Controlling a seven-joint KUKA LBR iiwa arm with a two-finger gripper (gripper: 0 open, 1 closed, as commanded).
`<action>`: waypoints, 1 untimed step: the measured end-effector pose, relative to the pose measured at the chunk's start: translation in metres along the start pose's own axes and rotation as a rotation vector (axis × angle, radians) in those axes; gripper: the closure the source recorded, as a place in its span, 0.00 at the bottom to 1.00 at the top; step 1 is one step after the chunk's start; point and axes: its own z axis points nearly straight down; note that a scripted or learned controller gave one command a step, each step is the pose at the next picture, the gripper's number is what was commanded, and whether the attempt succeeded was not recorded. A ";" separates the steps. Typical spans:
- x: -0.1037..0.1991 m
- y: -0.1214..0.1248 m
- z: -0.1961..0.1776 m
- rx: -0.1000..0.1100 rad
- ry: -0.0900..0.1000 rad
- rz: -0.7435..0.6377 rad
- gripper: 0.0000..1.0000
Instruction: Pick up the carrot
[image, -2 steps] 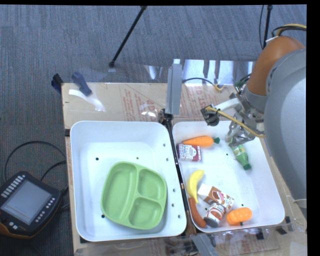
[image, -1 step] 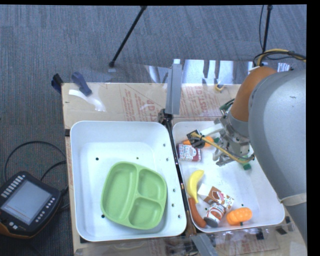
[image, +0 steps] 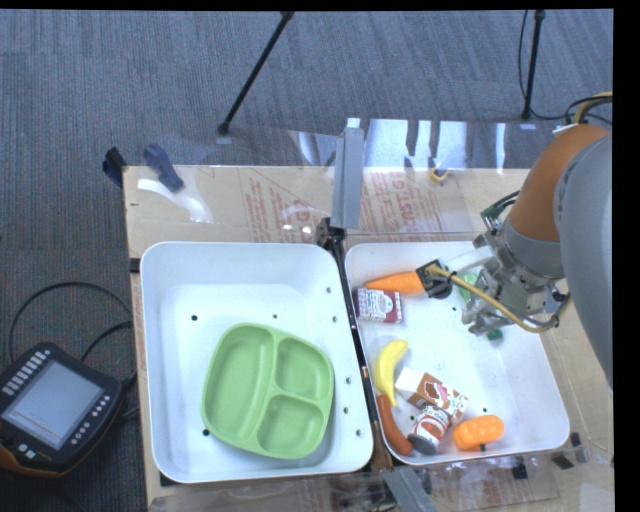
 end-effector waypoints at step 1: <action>0.044 0.039 -0.017 0.000 0.000 -0.003 1.00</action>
